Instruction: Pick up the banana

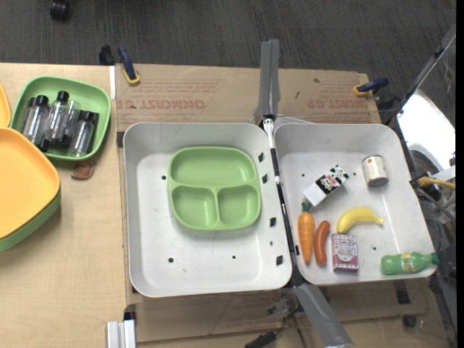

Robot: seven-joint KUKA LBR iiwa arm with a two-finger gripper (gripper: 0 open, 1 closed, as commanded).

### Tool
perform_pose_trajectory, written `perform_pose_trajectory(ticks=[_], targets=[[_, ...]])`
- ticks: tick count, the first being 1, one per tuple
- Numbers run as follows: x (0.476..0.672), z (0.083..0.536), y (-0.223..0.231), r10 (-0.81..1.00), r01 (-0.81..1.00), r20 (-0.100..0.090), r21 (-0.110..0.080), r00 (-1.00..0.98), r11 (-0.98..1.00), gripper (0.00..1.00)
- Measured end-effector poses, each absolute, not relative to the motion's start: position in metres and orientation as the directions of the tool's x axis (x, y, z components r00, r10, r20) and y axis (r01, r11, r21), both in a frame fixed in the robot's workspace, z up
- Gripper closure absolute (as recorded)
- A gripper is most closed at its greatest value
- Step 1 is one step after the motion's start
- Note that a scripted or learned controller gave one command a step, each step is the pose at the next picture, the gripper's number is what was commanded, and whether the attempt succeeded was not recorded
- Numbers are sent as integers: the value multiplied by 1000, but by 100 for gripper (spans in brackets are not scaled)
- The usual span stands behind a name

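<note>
Gripper: whether it is apart or together cannot be told from the camera view, and nothing is seen clamped on any object; the task is judged not yet begun, with the approach, the grasp and the lift all left to do; the banana (pixel 359 218) lies flat on the floor of the right bin (pixel 330 130), toward its right half, its curve arching upward in the view; it sits just beside the pink carton (pixel 345 253) below it, near the two carrots (pixel 313 238) to its left, and apart from the small can (pixel 375 170) above and the green bottle (pixel 408 262) at the lower right; a pale grey shape (pixel 428 125) at the view's right edge, beyond the bin's rim, looks to be part of the arm, so the arm is judged to stand clear of both bins; the left bin (pixel 145 216) bears a green divided plate (pixel 214 188).
</note>
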State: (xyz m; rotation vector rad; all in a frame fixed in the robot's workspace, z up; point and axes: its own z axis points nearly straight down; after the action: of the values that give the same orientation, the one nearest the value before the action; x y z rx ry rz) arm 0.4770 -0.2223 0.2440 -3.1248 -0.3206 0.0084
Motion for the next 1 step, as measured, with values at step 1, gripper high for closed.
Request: perform_pose_trajectory(ticks=[1], targets=[[479, 174, -222, 495, 495, -5, -6, 869, -869, 100]])
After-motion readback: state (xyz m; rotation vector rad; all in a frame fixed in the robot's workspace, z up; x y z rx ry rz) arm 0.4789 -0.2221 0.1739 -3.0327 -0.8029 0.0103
